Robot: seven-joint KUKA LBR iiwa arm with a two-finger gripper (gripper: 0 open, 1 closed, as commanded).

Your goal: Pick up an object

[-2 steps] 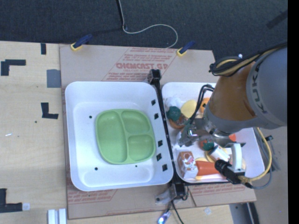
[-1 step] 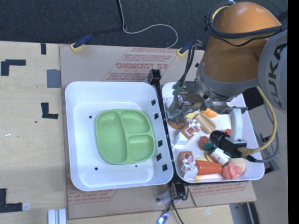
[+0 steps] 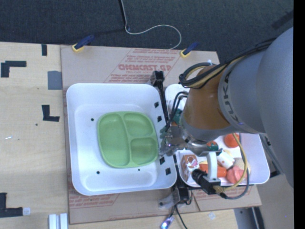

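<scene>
Currently, the arm (image 3: 224,99) hangs over the right bin (image 3: 259,175) of small objects (image 3: 228,168); finger state cannot be told, so no pick is confirmed.

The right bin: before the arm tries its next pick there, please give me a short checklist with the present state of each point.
1. Objects lie in the right bin, including an orange piece and a pink piece: ok.
2. Arm is over that bin: ok.
3. Claw open or shut: cannot tell.
4. Object held: cannot tell.
5. Green plate lies apart, in the left bin: ok.
</scene>
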